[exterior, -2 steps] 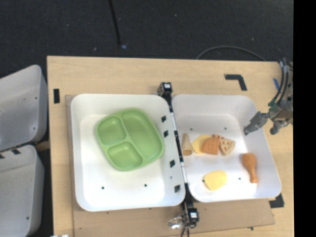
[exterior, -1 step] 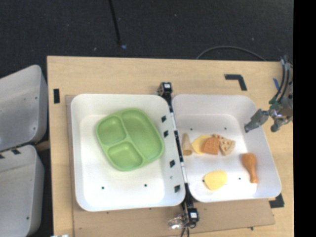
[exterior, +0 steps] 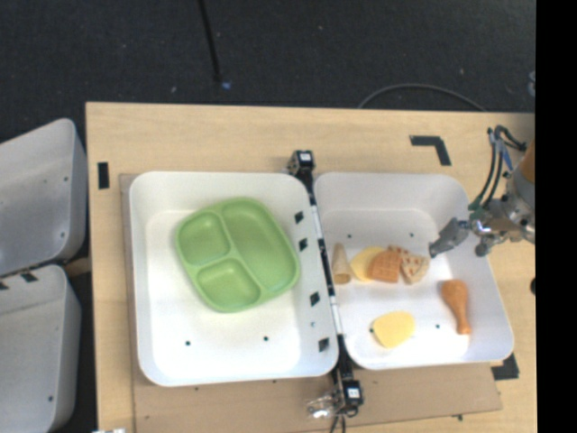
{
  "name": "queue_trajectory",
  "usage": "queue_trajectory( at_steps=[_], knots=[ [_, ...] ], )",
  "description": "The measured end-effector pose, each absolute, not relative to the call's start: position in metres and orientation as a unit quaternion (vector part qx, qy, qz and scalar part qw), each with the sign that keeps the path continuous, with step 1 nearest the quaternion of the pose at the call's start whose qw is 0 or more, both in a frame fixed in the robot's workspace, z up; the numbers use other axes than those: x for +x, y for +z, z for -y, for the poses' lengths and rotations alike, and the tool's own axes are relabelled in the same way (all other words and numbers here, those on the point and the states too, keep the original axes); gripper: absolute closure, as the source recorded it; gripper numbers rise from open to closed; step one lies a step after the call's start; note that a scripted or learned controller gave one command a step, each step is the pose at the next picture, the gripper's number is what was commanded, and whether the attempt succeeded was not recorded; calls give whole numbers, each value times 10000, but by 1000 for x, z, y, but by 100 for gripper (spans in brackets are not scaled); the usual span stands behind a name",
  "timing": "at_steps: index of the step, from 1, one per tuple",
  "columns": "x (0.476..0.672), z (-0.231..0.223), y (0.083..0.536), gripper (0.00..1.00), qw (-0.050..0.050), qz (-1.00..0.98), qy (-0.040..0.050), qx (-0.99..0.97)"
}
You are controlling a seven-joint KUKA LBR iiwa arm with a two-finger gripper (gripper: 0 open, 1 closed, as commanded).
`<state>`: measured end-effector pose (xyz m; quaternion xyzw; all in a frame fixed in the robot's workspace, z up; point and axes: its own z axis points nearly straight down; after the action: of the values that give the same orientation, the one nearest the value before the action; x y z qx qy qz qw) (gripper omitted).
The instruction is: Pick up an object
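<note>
- The table (exterior: 180, 138) carried two white bins.
- A green tray (exterior: 237, 254) lay in the left bin (exterior: 153, 332).
- The right bin (exterior: 397, 197) held a drumstick (exterior: 457, 304), a waffle (exterior: 385, 266) and a yellow piece (exterior: 393, 329).
- The tool (exterior: 464, 234) hovered there, fingers spread, gripping nothing.

Bench (exterior: 225, 138): pale tan wood, black corner marks. Floor (exterior: 270, 34): dark charcoal. Both bins white: left bin (exterior: 149, 332), right bin (exterior: 379, 192). Divided plate (exterior: 236, 253): light green, plain. Cone (exterior: 341, 264): beige-tan. Round slice (exterior: 363, 265): pale yellow. Waffle-like piece (exterior: 385, 266): orange-brown, grid pattern. Bread piece (exterior: 415, 266): tan with darker flecks. Drumstick (exterior: 457, 305): orange. Lower blob (exterior: 394, 329): yellow. Gripper (exterior: 462, 234): grey metal with dark parts. Two chairs at left (exterior: 36, 197): off-white.
</note>
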<state>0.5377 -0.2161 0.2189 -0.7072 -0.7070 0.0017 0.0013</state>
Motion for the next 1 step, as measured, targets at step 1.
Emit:
queue_trajectory(
  at_steps=[1],
  knots=[
    [533,212,167,0,9,7070,13,-7073]
  ],
)
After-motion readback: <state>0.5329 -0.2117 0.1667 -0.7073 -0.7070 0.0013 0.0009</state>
